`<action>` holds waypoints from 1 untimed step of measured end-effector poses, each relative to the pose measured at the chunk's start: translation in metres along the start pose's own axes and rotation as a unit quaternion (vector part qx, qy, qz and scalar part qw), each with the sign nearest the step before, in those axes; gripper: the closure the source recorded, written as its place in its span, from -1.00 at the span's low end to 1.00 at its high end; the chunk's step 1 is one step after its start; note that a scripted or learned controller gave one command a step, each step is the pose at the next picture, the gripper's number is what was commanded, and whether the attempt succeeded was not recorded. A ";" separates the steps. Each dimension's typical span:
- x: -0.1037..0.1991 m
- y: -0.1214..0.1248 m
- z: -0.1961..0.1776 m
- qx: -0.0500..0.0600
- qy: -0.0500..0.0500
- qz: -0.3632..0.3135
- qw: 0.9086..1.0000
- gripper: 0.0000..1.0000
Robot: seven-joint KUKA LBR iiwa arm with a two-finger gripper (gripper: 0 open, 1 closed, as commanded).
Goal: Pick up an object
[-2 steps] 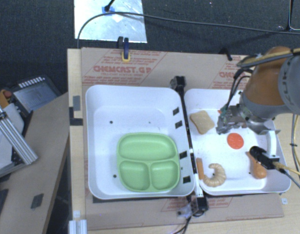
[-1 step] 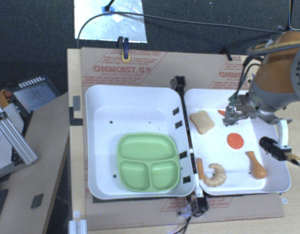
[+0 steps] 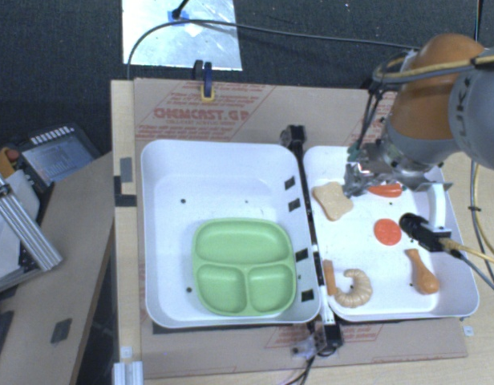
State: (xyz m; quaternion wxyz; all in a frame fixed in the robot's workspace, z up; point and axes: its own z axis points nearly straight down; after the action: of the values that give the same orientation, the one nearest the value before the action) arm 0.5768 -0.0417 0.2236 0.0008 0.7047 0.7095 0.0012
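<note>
Arm (image 3: 439, 95) bent down, tool (image 3: 356, 181) by bread slice (image 3: 333, 200).

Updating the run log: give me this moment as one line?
tool: low in right bin, at bread slice | grasp: unconfirmed | also there: red disc, croissant | left bin: green tray
</note>
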 end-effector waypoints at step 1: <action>0.052 0.018 0.009 0.000 0.000 0.000 1.000 1.00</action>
State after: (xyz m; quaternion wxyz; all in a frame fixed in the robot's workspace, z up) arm 0.5942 0.0100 0.2148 0.0009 0.7046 0.7096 0.0010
